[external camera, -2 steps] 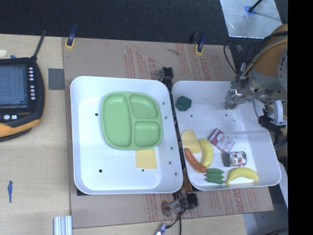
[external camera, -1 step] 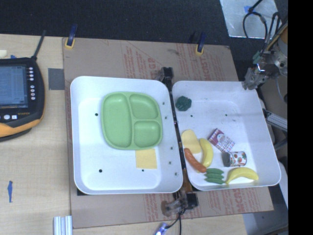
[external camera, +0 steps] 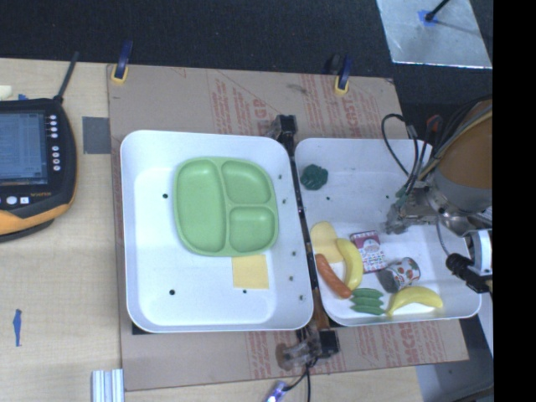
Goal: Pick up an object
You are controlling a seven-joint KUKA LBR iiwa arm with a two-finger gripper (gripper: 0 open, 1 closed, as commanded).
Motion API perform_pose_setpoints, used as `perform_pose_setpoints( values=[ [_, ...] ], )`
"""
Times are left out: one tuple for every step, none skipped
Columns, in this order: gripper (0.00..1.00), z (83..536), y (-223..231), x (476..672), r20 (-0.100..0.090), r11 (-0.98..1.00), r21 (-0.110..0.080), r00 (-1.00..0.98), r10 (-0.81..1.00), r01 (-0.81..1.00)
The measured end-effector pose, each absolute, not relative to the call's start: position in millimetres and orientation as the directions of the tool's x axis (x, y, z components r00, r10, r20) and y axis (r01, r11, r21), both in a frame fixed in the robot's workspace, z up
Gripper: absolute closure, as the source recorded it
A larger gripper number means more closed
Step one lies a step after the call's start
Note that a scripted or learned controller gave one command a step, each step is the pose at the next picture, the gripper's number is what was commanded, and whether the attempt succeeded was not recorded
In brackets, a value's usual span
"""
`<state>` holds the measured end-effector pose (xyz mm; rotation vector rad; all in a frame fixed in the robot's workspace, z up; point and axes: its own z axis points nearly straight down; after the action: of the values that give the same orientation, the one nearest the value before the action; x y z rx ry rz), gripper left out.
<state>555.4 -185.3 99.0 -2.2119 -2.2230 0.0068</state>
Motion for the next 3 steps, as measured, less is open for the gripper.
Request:
perform_pose_setpoints(
  values=[
    [0.00, 299, -213, 610.1, -0.001, 0.003, 0.000, -0.003, 1.000, 1.000],
    [0.00, 112, -126, 576.8, 0.001, 0.006, -0.008, -0.006, 1.000, 1.000],
    [0.00, 126, -154, 520.5, -0.001, 0.005, -0.005, -0.005, 1.000, 1.000]
  ],
)
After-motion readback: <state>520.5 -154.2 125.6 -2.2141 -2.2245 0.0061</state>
